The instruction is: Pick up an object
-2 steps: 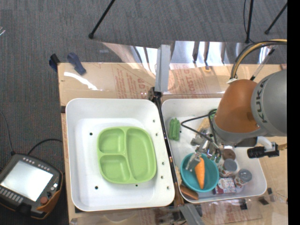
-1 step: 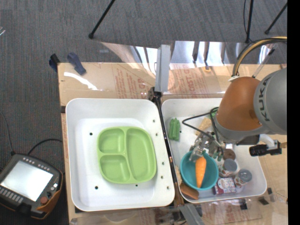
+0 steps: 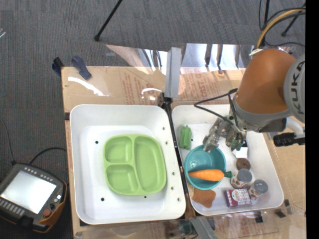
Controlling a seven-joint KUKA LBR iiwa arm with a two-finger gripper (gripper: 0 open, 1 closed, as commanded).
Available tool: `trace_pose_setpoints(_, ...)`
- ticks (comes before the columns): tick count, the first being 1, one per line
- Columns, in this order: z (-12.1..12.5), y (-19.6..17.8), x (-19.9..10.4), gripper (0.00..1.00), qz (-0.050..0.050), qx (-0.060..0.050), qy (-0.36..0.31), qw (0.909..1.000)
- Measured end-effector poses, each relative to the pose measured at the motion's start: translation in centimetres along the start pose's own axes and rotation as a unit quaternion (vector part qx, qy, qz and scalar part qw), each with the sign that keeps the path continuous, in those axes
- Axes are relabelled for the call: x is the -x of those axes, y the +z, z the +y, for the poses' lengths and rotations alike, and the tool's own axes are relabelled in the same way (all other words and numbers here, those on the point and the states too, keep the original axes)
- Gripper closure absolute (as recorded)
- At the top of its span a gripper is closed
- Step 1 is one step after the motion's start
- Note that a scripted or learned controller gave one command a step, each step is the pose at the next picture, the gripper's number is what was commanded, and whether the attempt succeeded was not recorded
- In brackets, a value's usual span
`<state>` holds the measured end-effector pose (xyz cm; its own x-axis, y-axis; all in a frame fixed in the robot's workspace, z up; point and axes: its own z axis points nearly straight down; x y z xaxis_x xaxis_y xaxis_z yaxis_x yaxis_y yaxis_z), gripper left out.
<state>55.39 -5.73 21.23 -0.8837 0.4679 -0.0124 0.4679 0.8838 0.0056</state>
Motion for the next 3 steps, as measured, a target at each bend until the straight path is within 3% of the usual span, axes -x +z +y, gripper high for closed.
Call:
trace_pose_setpoints(1,-6.6,11.9,-3.0,1.0,-0.003,0.0,-0.072,0.9974)
trace_pose_setpoints(2,-4.2,11.7,7.1,1.0,-0.003,0.0,0.024,0.9997)
trace_pose_setpoints(3,-3.0,11.8,10.9,1.0,0.0,-0.001,0.137,0.9905)
